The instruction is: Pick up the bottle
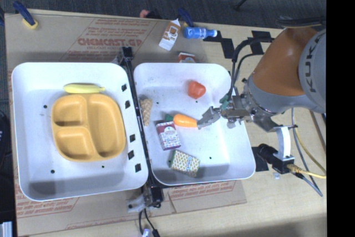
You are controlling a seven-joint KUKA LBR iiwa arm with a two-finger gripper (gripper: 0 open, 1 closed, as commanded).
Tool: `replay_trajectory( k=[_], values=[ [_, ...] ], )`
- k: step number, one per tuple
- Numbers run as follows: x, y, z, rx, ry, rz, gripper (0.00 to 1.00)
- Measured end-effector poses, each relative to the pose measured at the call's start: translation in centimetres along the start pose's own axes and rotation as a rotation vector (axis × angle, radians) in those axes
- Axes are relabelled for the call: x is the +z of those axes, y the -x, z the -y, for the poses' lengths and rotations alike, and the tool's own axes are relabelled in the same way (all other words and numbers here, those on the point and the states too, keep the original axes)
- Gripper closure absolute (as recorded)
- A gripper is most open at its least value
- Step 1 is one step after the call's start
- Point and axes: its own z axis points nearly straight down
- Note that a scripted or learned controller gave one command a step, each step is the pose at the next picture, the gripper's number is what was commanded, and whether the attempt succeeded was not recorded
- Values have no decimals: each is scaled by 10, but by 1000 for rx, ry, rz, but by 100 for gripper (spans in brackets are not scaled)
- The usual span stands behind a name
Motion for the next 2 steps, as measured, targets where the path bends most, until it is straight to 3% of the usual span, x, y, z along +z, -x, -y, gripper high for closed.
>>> replay_trajectory(
  k=[1,2],
  values=[
    [-10,0,0,-5,-2,-1,100],
    [62,2,16,-101,0,0,100]
  ],
)
